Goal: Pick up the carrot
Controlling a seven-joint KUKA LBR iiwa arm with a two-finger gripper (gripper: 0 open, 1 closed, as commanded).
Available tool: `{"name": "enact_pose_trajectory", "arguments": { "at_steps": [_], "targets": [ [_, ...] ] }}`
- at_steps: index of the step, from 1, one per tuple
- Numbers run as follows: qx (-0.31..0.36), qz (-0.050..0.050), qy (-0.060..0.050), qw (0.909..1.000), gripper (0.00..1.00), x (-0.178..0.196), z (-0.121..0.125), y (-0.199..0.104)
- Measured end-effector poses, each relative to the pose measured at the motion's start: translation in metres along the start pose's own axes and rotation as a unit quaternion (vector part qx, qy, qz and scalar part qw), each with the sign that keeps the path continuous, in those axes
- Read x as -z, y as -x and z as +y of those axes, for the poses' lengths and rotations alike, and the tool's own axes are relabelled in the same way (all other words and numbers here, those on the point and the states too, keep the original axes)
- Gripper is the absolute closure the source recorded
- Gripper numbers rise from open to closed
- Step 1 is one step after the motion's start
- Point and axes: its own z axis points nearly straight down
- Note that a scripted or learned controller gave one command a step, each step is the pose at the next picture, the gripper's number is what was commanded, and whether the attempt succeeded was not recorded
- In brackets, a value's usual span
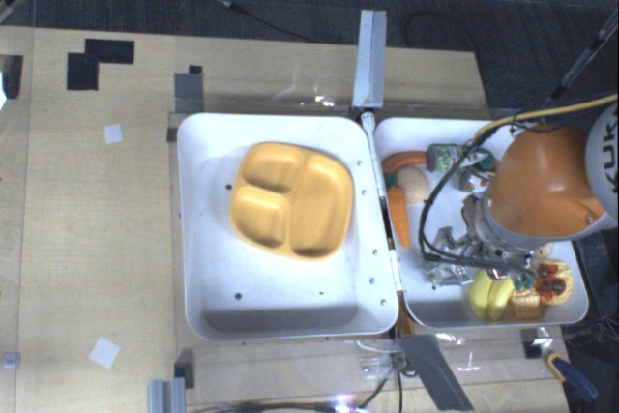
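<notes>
hand (462, 251) fingers hidden beneath arm, arm (556, 184) cropped at right edge

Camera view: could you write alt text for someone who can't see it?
Seen from above, a grey and orange arm reaches into the right bin, over small toy foods; a carrot lies along that bin's left wall. The left bin holds a yellow tray.

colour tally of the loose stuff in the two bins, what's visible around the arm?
Yellow: 2, divided tray in the left bin, plus a small yellow item in the right bin
Orange: 1, carrot
Red-orange: 1, piece at the top
Green: 1, can
Total: 5 visible; the arm hides others.
</notes>
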Motion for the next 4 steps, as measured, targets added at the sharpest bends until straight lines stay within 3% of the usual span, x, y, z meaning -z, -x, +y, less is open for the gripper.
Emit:
{"name": "enact_pose_trajectory", "arguments": {
  "at_steps": [1,2,3,4],
  "targets": [
    [0.131,0.003,0.004,0.9914,1.0,-0.001,-0.025,0.013],
    [-0.041,0.004,0.004,0.9992,1.0,-0.003,-0.004,0.075],
    [0.06,0.005,0.005,0.9982,1.0,0.096,0.05,0.025],
    [0.211,0.006,0.007,0.9774,1.0,0.094,0.041,0.033]
  ]
}}
